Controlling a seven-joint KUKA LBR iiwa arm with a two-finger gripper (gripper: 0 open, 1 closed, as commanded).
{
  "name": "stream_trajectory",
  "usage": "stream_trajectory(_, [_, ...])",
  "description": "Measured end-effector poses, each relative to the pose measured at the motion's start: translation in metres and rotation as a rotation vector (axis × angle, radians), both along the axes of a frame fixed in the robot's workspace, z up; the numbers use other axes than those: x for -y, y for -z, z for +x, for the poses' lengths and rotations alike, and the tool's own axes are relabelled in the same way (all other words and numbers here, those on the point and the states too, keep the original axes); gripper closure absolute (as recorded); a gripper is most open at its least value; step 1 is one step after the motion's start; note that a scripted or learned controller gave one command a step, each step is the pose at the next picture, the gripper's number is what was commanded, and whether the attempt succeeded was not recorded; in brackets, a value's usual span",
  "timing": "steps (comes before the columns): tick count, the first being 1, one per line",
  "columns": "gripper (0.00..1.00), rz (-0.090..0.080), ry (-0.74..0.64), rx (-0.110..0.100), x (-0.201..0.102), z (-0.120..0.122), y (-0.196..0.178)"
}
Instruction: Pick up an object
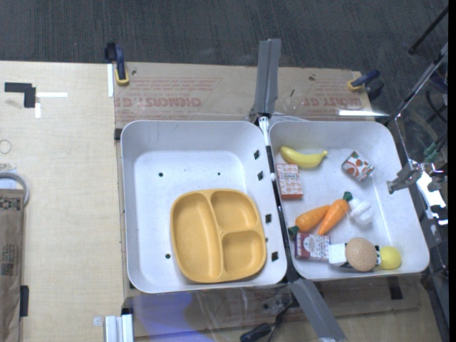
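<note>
Objects for picking lie in the right bin point(399, 155), a shallow white tray with rounded corners. A yellow banana point(303, 156), smooth and curved, rests near its back left. Just in front of the banana sits a small red-and-white carton point(288, 181), flat and rectangular. A second little box point(357, 167), white with red print, lies tilted toward the back right. Two orange carrots point(324, 216) with green tops lie side by side in the middle, touching, and a small white piece point(360, 213) lies just beside their tops. Along the front wall lie a red packet point(312, 247), a tan egg-shaped thing point(361, 254) and a yellow lemon-like ball point(389, 258), all close together.

The left bin point(142, 162) holds a yellow plate point(217, 235) of matte plastic, rounded square, with three compartments.

Both bins stand on a pale wooden desk point(64, 191), with brown printed cardboard point(185, 95) behind them.

The gripper point(417, 179) appears at the right bin's right rim, grey and metallic; whether it is open, or has anything in its grasp, cannot be made out.
</note>
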State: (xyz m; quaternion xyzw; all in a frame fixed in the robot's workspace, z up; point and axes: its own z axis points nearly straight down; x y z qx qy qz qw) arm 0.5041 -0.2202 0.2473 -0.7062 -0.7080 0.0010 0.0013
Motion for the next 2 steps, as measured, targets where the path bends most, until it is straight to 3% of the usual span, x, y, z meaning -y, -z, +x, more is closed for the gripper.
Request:
stream_trajectory(1, [0.0,0.0,-0.175,0.001,-0.04,0.07,0.088])
stream_trajectory(2, [0.0,0.0,-0.331,0.001,-0.106,0.047,0.157])
